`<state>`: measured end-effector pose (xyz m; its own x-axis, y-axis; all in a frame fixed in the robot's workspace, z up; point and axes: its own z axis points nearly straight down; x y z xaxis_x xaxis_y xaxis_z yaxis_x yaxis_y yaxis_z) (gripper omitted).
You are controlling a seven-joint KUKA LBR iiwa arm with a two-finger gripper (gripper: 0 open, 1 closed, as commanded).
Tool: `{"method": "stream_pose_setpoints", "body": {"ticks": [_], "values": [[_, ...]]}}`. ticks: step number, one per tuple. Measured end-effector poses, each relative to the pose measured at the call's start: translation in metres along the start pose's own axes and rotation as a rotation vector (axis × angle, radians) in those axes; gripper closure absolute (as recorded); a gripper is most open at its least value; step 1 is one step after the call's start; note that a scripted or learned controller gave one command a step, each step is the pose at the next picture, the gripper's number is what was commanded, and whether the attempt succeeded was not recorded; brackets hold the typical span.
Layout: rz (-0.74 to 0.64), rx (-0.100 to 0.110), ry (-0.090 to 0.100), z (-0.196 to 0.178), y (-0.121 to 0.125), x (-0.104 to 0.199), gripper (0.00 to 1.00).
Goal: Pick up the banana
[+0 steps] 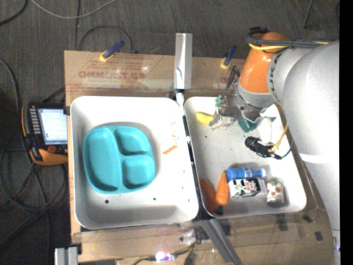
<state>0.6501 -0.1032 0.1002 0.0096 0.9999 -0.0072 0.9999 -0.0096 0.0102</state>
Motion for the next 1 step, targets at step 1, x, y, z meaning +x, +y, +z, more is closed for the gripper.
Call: {"method": "stream_pose_setpoints", "body": {"ticks": [1], "values": [[-0.146,0.0,-0.001,0.0087,-0.0025,0.0022,1.0]]}}
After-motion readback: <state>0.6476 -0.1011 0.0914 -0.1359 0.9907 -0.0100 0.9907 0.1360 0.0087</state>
